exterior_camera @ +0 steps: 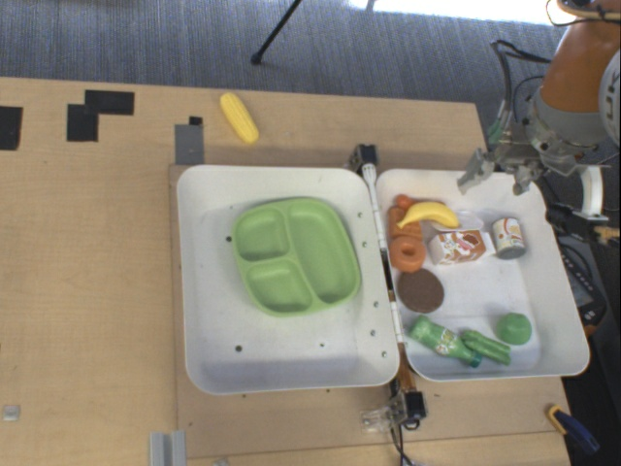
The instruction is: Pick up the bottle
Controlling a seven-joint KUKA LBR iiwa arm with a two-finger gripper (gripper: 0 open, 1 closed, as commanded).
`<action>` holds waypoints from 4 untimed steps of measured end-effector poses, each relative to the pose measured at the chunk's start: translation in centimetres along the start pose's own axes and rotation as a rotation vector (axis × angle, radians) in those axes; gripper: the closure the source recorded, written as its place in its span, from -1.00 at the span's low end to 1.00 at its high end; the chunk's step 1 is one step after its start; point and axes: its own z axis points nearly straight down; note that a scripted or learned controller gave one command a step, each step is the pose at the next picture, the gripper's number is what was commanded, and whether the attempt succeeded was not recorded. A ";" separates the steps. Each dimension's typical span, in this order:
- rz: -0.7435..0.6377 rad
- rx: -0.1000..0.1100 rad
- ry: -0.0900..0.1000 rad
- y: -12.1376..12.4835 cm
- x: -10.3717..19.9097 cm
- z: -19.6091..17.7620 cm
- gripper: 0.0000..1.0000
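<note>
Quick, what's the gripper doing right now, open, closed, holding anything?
Gripper: open, holding nothing, above the right bin's far edge, apart from the green bottle.

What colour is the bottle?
Green, lying in the right bin's near corner, in the camera view: bottle.

— Where's the bottle [439,340]?

— Lying flat in the right bin [553,289], along its front wall, with a green ball [515,328] near it to the right and a brown disc [421,290] just behind.

— And the gripper [501,168]?

— Over that bin's back edge, well apart from the bottle, fingers spread, nothing between them.

— Anything else near the bottle?

— A green tray [295,255] sits in the left bin [218,280], across the divider.
</note>
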 end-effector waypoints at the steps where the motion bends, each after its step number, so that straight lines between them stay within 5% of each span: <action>1: -0.006 0.002 0.000 0.2 0.1 -0.7 1.00; 2: -0.359 -0.005 -0.002 1.9 -3.3 -18.1 1.00; 3: -0.351 0.000 0.001 1.1 -0.2 -10.3 1.00; 4: -0.936 -0.003 0.000 2.0 7.3 -4.4 1.00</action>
